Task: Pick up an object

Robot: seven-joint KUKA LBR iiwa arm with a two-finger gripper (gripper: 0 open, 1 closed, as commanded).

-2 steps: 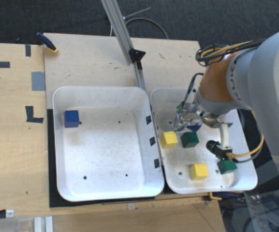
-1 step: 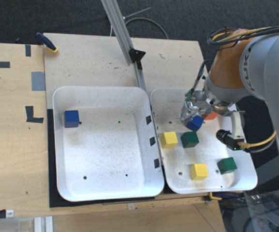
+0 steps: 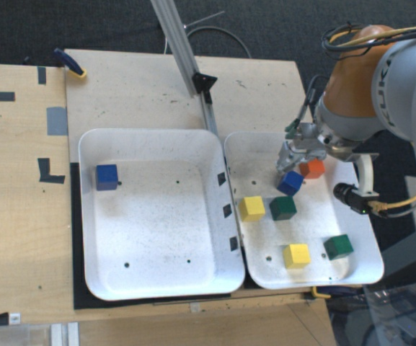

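My gripper (image 3: 293,163) hangs over the back of the right bin (image 3: 359,269), reaching in from the right. A tilted blue cube (image 3: 290,184) sits directly under its tip and touches it. Whether the cube is gripped cannot be made out from this angle. Just right of the gripper lies an orange block (image 3: 313,169), partly hidden by it. A yellow cube (image 3: 251,207) and a dark green cube (image 3: 282,208) lie side by side in front of the blue cube. Near the bin's front are another yellow cube (image 3: 296,254) and a green cube (image 3: 338,246).
The left bin (image 3: 89,265) holds one blue cube (image 3: 107,176) near its left wall. A slanted metal rail (image 3: 181,42) runs down to the bins' shared rim. The arm's orange band (image 3: 355,78) and a black cable fitting (image 3: 352,197) overhang the right bin's right side.
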